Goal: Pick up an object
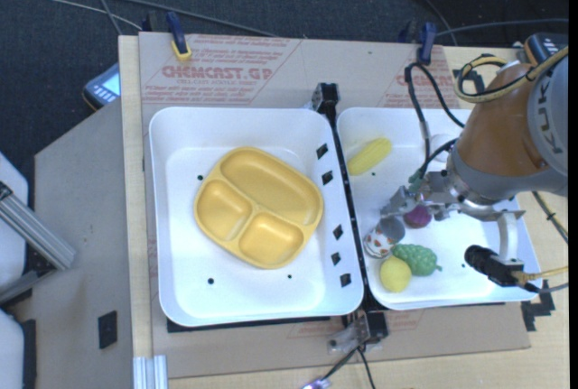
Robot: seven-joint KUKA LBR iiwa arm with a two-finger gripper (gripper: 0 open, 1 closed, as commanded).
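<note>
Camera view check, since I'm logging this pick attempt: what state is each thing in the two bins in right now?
Yellow divided tray: right side up, flat in the left bin.
Corn cob: lying loose in the right bin, apart from the rest.
Purple piece: right under the gripper; hold unclear.
Green bumpy piece: lying, touching the lemon.
Small white and red piece: lying by the divider.

cardboard sheet [226,62] behind the bins: red print, apparently "chemcast gp", smaller lines beneath too blurred to read.
</note>
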